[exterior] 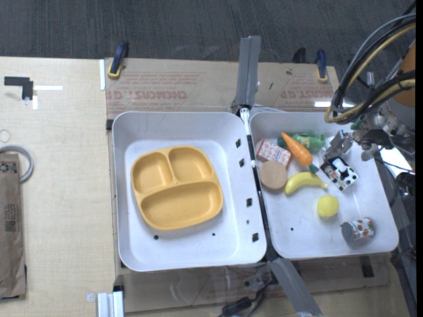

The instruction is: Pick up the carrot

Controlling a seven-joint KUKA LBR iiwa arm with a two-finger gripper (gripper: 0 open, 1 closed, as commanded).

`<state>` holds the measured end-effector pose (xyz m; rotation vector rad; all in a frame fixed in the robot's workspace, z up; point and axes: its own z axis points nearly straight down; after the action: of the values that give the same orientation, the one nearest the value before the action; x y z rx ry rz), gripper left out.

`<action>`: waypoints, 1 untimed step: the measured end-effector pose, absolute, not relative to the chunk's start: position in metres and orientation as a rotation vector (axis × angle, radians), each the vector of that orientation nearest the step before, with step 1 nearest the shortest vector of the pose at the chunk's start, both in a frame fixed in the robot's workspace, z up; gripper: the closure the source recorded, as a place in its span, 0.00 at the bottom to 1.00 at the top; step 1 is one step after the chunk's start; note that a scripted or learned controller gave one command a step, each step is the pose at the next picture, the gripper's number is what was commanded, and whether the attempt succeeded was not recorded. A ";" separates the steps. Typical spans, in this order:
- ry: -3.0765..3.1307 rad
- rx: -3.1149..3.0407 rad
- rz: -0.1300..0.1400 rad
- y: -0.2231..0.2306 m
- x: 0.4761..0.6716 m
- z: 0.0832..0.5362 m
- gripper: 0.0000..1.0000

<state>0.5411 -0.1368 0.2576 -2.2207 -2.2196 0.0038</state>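
The orange carrot (297,148) lies slantwise in the right bin (380,197), near its back left. Its green top points toward a green item (312,139) behind it. My gripper (338,145) hangs over the right bin's back, a little to the right of the carrot and apart from it. A black-and-white patterned object (340,173) sits just below the gripper. Nothing is visibly held.
Around the carrot lie a pink box (273,152), a round brown disc (273,175), a banana (305,181), a lemon (328,206) and a small cup (358,230). The left bin (125,177) holds a yellow divided plate (176,187). Cables arch over the right edge.
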 end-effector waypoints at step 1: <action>-2.040 -2.390 0.005 -0.124 0.575 0.341 0.00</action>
<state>0.5747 -0.1235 0.3410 -2.3901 -2.0396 0.0048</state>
